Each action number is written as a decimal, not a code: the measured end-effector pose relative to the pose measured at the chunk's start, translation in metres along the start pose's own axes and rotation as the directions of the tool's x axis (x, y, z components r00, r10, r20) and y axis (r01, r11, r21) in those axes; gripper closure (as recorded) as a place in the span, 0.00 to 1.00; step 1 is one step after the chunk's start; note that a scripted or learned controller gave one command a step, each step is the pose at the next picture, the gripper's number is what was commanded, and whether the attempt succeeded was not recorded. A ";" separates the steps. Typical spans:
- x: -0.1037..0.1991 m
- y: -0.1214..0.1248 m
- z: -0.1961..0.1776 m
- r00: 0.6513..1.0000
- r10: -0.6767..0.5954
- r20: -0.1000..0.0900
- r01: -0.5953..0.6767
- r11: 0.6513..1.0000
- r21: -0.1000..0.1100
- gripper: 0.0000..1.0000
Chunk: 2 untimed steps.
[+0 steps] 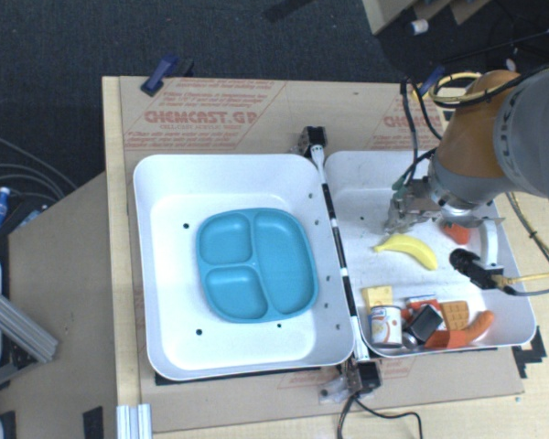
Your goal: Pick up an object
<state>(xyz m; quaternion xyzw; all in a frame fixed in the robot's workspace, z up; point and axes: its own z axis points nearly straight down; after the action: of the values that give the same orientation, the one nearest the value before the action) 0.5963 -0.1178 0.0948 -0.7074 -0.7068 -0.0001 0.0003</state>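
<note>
Blue plate (255, 265), yellow banana (409, 249), white bins (156, 245)

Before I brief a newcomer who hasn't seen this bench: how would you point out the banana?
Look in the right white bin, beside the one holding the blue divided plate. The banana lies mid-bin, just below the hand. It's the lone curved yellow piece; its neighbours nearer the front are boxy or orange.

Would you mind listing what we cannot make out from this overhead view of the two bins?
- Gripper: whether it grips anything; too small, and the arm overhangs it.
- Orange item in the right bin: mostly hidden beneath the arm, so its kind is unclear.
- Small can: label too small to read.
- Dark item in the pile: shape unclear among its neighbours.
</note>
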 end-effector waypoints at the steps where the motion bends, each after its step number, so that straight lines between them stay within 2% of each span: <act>1: 0.000 0.000 0.000 1.000 0.000 0.000 0.000 1.000 0.000 0.00; 2: 0.006 0.070 0.010 1.000 -0.002 0.001 0.002 1.000 -0.001 0.00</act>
<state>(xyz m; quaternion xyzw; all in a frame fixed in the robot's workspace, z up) 0.6668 -0.1114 0.0850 -0.7067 -0.7075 -0.0002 -0.0004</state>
